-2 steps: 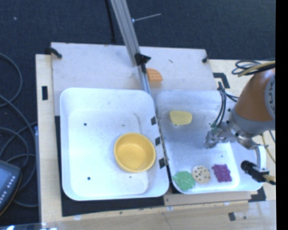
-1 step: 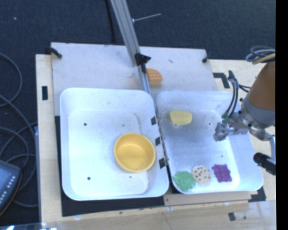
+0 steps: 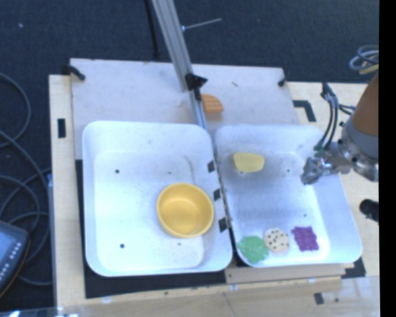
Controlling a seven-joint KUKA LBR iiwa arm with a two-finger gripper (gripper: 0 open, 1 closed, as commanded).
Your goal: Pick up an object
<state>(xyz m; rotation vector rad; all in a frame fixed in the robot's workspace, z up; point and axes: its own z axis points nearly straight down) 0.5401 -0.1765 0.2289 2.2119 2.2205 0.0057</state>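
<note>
White bins (image 3: pixel 99 177), pincer (image 3: pixel 310 174) touching nothing

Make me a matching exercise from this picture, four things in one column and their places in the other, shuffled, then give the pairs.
Things:
1. yellow bowl
2. purple piece
3. pale yellow piece
4. orange object

Places:
A. on the bench behind the bins
B. left bin
C. far end of the right bin
D. near edge of the right bin, beside a spotted cookie

Pairs: 1-B, 2-D, 3-C, 4-A
</note>
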